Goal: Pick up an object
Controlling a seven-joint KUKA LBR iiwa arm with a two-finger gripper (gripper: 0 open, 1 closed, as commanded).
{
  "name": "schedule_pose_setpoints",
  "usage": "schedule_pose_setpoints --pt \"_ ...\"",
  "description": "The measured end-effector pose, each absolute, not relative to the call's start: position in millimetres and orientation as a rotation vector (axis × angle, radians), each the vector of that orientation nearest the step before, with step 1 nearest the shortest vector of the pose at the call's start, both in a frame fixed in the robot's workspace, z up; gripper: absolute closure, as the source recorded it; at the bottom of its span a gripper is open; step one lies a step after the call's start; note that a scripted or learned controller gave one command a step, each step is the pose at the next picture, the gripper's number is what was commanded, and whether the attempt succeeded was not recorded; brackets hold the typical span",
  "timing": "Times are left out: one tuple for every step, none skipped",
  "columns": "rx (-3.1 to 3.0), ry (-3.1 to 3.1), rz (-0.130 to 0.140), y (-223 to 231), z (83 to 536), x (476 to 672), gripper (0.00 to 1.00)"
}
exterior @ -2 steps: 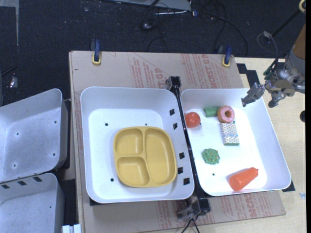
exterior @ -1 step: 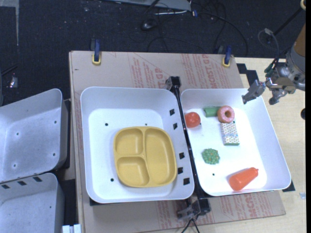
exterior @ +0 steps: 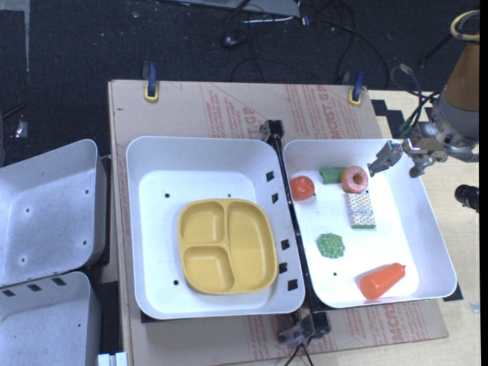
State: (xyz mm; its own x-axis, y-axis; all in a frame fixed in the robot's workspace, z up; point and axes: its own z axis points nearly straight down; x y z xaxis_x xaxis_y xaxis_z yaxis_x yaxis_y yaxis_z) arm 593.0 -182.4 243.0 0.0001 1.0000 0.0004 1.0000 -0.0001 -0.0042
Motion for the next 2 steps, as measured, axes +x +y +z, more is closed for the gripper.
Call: schedule_pose_setpoints --pt "-2.218 -2.217 0.006 -177 180 588.0 0.00" --pt "-2.220 -2.216 0.006 -181 119 580.7 0.00"
